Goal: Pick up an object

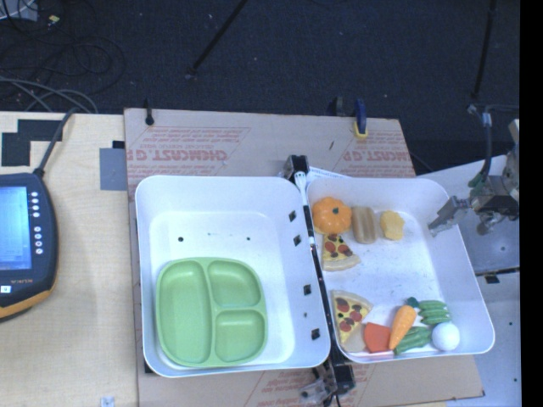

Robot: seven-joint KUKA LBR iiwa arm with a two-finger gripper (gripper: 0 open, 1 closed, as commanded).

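Two shallow white bins are sitting side by side; using the right bin (pixel 462 253) as landmark. The left bin (pixel 170 202) is holding one green three-compartment plate (pixel 210 312) (smooth moulded plastic).

Inside the right bin: one orange pumpkin (pixel 332 216), one brown sausage-like piece (pixel 363 224) and one yellow lump (pixel 391 225) are lining its far wall. Two pizza slices: one (pixel 338 253) just nearer than the pumpkin, one (pixel 349 310) at the near wall. One carrot (pixel 402 320) is lying near the near-right corner, long axis diagonal. Beside it: one red piece (pixel 377 337), two green pods (pixel 433 310), one white egg (pixel 445 337).

The gripper (pixel 462 209) is hovering over the right bin's right rim, holding nothing; fingers' state — cannot tell.
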